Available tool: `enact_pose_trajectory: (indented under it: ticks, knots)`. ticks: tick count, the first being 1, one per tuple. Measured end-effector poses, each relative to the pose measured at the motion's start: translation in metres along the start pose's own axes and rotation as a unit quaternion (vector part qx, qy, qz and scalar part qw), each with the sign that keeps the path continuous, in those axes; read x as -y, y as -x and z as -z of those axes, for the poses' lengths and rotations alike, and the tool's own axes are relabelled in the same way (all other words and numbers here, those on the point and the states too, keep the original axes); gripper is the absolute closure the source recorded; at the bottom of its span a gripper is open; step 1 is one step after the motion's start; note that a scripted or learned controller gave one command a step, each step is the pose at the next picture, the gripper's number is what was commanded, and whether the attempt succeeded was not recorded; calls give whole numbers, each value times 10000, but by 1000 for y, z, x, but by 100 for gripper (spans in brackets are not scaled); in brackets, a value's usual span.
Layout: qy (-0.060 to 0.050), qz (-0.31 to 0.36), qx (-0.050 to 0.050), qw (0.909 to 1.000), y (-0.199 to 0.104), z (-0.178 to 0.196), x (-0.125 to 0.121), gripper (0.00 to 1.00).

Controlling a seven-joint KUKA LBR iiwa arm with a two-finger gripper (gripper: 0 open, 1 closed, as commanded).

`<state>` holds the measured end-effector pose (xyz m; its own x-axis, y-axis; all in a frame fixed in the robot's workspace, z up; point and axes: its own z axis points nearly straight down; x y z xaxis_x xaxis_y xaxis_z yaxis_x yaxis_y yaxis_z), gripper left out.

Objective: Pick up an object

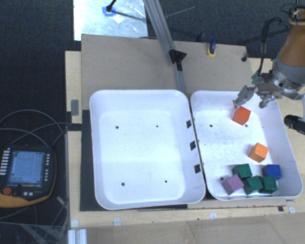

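Up at the right of the frame, the two-finger metal gripper (252, 99) hangs over the far end of the right-hand shallow white bin (290, 156), its fingers spread apart with nothing between them; one fingertip (240, 100) points down toward the left, the other sits nearer the wrist. Just below that left fingertip lies a reddish-orange cube (241, 115), close to it, though whether they touch cannot be told. Above the gripper rises the grey arm with its orange band (298, 47), reaching in from the right edge. Lower in the same bin sits a lighter orange cube (258, 151), on its own. Toward the bin's lower right corner a cluster is packed together — a purple cube (233, 183), three green cubes (242, 170) and a blue cube (272, 171). The left-hand white bin (99, 151) lies alongside, the two rims meeting mid-frame. At the lower left of the frame — well off the bench — rests a handheld control pendant with a lit screen (23, 174), cables looping around it.
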<state>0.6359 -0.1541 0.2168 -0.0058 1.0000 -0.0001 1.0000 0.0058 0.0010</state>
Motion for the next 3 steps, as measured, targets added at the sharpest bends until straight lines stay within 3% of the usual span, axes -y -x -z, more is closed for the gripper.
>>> enact_pose_trajectory:
  ticks: [1, 3]
  knots:
    - [-1, 1, 3, 10000, 0, 0, 0, 0]
    - [22, -12, 27, 10000, 14, -100, -10, 0]
